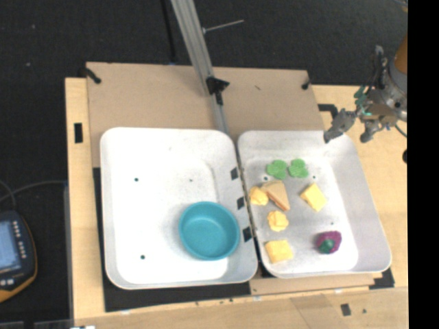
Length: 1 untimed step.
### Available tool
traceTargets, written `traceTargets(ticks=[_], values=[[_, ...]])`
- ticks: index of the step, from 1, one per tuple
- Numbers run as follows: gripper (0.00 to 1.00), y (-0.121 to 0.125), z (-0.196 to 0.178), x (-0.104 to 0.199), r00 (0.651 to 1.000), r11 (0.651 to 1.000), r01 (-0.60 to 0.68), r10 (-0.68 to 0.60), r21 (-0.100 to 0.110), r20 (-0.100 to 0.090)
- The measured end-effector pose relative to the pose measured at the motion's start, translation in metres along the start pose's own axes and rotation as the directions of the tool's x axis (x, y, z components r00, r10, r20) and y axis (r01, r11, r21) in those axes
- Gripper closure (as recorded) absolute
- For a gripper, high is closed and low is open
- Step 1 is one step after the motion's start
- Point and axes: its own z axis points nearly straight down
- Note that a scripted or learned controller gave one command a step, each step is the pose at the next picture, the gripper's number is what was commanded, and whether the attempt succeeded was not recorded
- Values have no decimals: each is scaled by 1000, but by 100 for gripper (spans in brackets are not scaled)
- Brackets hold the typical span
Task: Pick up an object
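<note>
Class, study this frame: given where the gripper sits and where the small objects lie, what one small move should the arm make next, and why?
Probably swing the gripper inward and down over the right bin, toward the green piece nearest it. The gripper sits at the bin's upper right corner with nothing between its fingers, while the yellow pieces and purple piece lie further in.

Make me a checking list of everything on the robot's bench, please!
Surface: tan bench bearing two white bins.
Job's things: right bin holds two green pieces, a tan wedge, several yellow pieces including a yellow block, and a purple piece.
Clutter: blue bowl in the left bin.
Grippers: gripper open, holding nothing, at the right bin's far right corner.
Cables: black cable near the handheld controller.
Surroundings: dark floor, slanted metal pole.
</note>
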Motion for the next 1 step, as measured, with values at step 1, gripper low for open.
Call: traceTargets(ticks=[1], values=[[0, 0, 0, 0, 1000, 1000, 0, 0, 0, 1]])
